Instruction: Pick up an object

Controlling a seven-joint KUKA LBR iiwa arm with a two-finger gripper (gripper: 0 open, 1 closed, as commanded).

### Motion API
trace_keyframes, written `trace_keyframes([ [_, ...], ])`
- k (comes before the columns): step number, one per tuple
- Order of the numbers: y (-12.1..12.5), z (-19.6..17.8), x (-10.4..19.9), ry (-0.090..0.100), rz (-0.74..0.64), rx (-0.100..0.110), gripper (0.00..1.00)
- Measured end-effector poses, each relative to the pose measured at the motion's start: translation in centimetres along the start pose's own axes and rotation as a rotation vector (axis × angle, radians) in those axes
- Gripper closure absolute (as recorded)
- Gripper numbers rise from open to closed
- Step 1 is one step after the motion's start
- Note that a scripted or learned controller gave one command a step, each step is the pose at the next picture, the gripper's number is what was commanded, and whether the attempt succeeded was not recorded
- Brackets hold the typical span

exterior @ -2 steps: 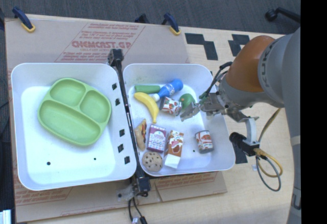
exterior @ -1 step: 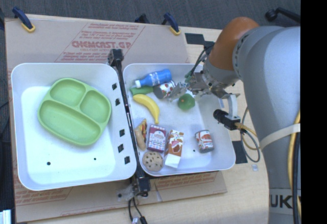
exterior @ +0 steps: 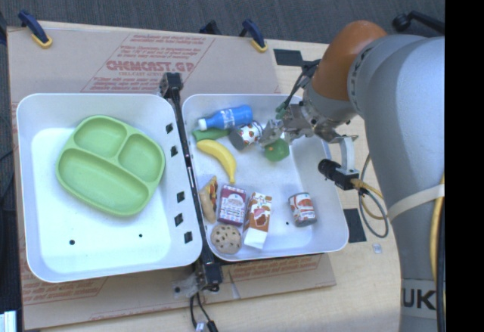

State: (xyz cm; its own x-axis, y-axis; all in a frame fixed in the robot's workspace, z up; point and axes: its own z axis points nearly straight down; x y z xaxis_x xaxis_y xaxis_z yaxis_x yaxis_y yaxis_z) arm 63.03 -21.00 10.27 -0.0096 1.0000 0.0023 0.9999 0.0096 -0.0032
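The right bin (exterior: 325,236) holds several small items. A blue bottle (exterior: 227,117) lies at its far left, with a yellow banana (exterior: 218,157) just below it. A small grey and red-white item (exterior: 244,134) sits right of the bottle. A green round piece (exterior: 277,150) lies directly under my gripper (exterior: 275,131), which is low over the bin's far middle, between that piece and the grey item. The wrist hides the contact. Nearer the front lie a red can (exterior: 302,209), two small cartons (exterior: 233,206) (exterior: 259,220), a cookie (exterior: 225,237) and a brown pastry (exterior: 208,198).
The left bin (exterior: 45,247) holds a green divided plate (exterior: 112,165). A black divider with clips (exterior: 180,164) runs between the bins. The grey arm (exterior: 401,126) covers the bench right of the right bin. Cardboard (exterior: 151,58) lies behind the bins.
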Motion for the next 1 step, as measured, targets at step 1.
trace_keyframes([
  [1,0.09,-10.87,2.76,-0.002,0.004,-0.004,1.00],
])
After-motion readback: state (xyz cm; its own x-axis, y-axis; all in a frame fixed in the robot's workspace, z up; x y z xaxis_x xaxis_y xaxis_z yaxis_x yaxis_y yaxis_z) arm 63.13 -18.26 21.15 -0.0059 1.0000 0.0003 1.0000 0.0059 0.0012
